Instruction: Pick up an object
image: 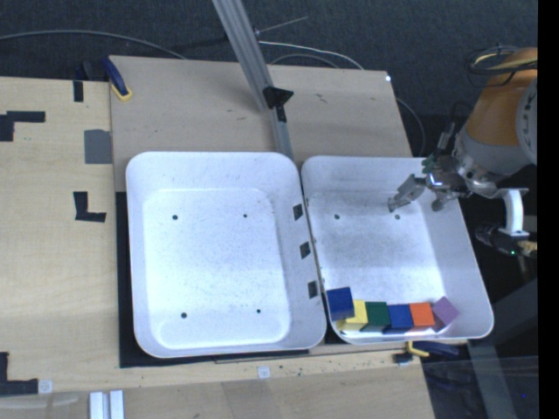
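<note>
Camera view: our gripper (417,192) hangs open and empty above the right bin (460,250), blocks (389,314) unpicked

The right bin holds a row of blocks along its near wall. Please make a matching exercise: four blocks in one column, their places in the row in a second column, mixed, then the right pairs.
Things:
1. purple block
2. green block
3. orange block
4. yellow block

Places:
A. between the yellow one and a blue one
B. right end of the row
C. just left of the purple one
D. partly under the raised blue block, at the left end

Pairs: 1-B, 2-A, 3-C, 4-D
</note>
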Robot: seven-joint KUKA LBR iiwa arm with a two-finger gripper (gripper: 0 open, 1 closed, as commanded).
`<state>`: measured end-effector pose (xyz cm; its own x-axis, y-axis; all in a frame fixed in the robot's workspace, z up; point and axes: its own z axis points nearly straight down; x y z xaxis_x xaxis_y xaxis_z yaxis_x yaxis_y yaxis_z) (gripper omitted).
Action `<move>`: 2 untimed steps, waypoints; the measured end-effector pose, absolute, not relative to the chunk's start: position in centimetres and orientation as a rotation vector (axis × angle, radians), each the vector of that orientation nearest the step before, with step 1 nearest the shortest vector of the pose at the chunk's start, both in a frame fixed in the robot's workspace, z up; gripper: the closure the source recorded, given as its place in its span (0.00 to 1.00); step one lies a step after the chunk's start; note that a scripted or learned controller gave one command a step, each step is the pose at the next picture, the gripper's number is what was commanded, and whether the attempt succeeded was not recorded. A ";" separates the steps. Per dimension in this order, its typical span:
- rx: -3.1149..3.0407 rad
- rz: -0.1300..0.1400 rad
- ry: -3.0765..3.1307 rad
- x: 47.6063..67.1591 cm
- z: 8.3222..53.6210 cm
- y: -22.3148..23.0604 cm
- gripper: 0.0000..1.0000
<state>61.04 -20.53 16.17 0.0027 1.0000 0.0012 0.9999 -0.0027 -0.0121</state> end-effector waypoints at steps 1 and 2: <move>-2.217 0.007 -2.216 55.9 13.7 -18.7 0.00; -2.218 0.001 -2.221 56.2 14.9 -18.7 1.00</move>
